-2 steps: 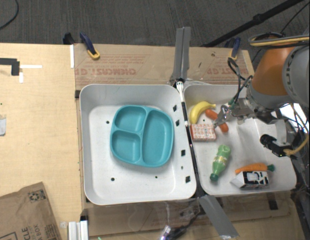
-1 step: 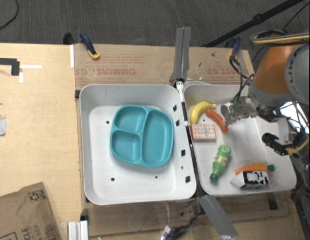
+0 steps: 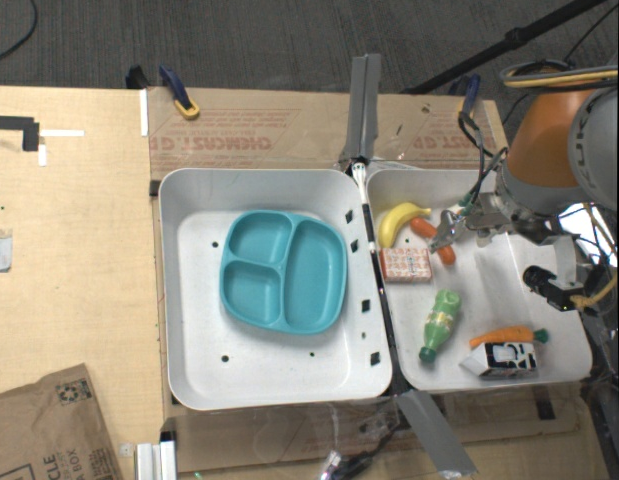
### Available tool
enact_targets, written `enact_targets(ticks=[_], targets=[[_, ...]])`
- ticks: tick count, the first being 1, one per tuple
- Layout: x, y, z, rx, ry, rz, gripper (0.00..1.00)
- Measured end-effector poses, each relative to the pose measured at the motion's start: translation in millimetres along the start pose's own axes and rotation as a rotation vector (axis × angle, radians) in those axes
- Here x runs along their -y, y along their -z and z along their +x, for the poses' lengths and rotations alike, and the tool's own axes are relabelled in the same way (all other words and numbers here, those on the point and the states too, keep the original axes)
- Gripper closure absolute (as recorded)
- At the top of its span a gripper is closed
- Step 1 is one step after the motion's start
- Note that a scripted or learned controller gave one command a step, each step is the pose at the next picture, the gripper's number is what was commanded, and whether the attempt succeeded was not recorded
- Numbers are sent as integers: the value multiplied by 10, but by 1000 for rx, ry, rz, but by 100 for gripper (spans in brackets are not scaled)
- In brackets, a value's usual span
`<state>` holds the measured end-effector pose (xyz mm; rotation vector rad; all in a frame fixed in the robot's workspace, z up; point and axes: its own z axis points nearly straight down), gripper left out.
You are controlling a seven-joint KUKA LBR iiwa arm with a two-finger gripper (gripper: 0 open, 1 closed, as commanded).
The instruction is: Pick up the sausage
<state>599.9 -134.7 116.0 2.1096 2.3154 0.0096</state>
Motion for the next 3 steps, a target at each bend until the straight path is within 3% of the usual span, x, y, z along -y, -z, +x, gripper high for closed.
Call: enact_targets(ticks=[1,2,3], targets=[[-83,-194,165,1,-83,5,0],[-62,697,76,-2,239,10,0],[36,-193,204,0,217,3,0]])
